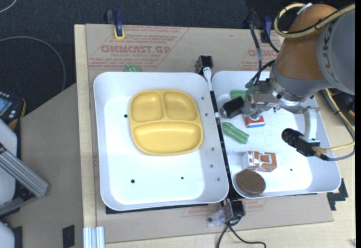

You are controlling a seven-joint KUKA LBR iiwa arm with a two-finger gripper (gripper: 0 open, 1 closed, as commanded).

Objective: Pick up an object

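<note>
Over the right bin, gripper hovers above one red-white-blue block; its grip cannot be told. Right bin: two green pieces, one brown disc, one orange-white box, one black item. Left bin: one yellow divided plate.

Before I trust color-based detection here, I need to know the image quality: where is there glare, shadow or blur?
Camera view: the left bin is bright, nearly washed out at its lower floor; the yellow divided plate shows soft sheen, still readable; the arm casts shade over the right bin near the gripper; small items look slightly soft.
</note>
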